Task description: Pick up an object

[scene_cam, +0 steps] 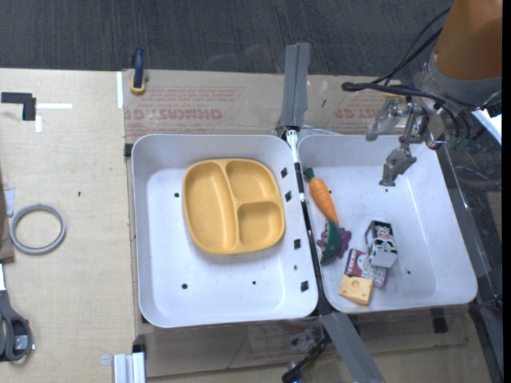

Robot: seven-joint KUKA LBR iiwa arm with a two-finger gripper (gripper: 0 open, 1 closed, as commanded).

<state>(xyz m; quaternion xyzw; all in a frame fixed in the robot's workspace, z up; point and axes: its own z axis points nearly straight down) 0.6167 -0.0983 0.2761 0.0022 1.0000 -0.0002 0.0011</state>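
Over right bin [447,214]: claw [397,164] hangs at far edge, clamped on nothing I can see; finger state unclear.
Carrot [322,198] lies at bin's left wall; yellow tray [234,206] sits in left bin [160,238].

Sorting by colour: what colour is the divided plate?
Yellow; the divided plate shows in the camera view.

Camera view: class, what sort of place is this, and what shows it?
Probably a robot lab test bench. A gripper hangs over two white bins, one holding toys such as a carrot, and tape and scissors lie on the bench.
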